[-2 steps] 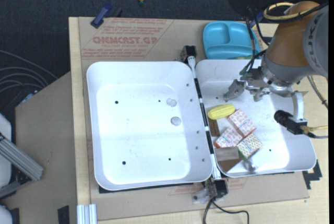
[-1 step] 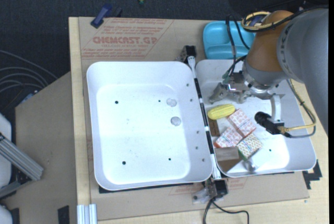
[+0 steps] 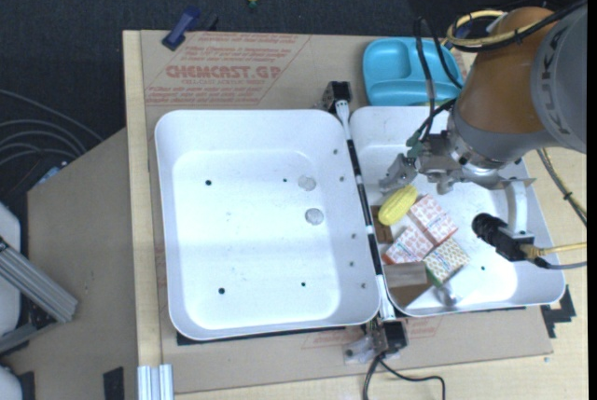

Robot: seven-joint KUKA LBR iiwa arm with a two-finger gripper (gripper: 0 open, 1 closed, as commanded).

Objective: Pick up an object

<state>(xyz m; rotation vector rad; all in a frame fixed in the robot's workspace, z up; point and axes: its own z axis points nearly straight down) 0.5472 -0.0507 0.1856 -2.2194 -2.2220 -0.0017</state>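
Note:
The right bin (image 3: 384, 144) holds a small pile of objects. A yellow corn-shaped piece (image 3: 398, 202) lies at its left side. Beside it are two red-and-white checked packets (image 3: 434, 219) and a green-and-yellow patterned packet (image 3: 447, 260). A brown block (image 3: 403, 276) sits at the front left of that bin. My gripper (image 3: 420, 171) hangs over the right bin, just above and behind the yellow piece, with nothing visibly held in it. The grey arm with its orange band (image 3: 508, 62) comes in from the right.
The left bin (image 3: 233, 202) shows only its white floor with small holes. A light blue tray (image 3: 403, 72) rests on the bench behind the right bin. A blue clip (image 3: 180, 30) lies at the bench's back left edge.

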